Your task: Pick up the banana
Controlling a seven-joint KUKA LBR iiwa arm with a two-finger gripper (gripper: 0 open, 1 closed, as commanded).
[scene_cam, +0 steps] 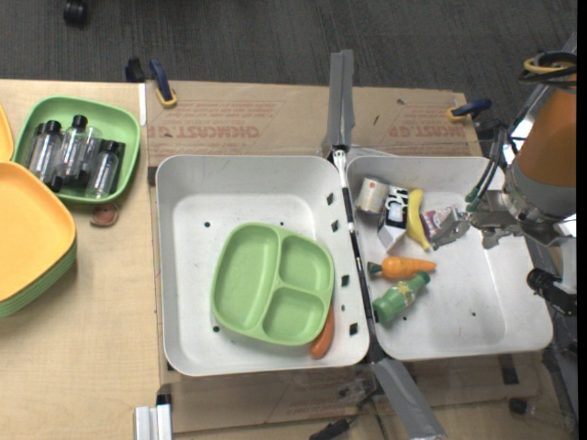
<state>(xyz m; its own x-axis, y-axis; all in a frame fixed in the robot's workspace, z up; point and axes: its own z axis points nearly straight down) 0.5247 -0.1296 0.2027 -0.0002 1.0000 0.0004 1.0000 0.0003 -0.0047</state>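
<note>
risks snagging the foil packet (440,220) or box (395,211) crowding the banana (417,218) in the right bin (514,337), with gripper (456,230) just right, jaw state impossible to tell.

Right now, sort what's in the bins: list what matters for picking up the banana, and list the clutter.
For the job:
banana, right bin
gripper, beside the banana

Clutter:
carrot
green bottle
silver can
black-and-white carton
green divided plate, left bin
sausage

Orange plates (27,236) cut off at the left edge, arm (550,154) at the right.
</note>
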